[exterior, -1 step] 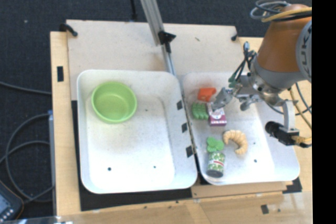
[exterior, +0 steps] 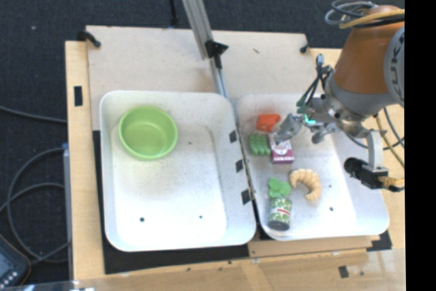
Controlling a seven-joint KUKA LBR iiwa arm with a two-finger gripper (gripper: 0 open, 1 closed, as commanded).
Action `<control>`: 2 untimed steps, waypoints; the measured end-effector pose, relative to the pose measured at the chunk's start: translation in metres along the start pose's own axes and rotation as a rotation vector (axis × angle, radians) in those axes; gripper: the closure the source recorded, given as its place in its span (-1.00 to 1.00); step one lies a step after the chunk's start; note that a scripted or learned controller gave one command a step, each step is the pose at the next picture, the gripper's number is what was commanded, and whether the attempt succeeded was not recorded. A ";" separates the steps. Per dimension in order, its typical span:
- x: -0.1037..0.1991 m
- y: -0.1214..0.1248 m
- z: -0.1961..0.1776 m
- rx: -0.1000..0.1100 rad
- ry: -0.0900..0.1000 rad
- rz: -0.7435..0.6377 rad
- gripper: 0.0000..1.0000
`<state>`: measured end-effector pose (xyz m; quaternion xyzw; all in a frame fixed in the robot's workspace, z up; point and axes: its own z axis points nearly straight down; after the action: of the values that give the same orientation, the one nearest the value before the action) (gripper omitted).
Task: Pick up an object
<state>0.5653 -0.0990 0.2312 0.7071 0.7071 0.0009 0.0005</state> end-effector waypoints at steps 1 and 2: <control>0.002 -0.001 0.063 0.007 -0.002 0.002 -1.00; -0.007 0.006 0.115 0.006 -0.002 0.002 -1.00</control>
<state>0.5714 -0.1057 0.1159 0.7078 0.7064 -0.0018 -0.0007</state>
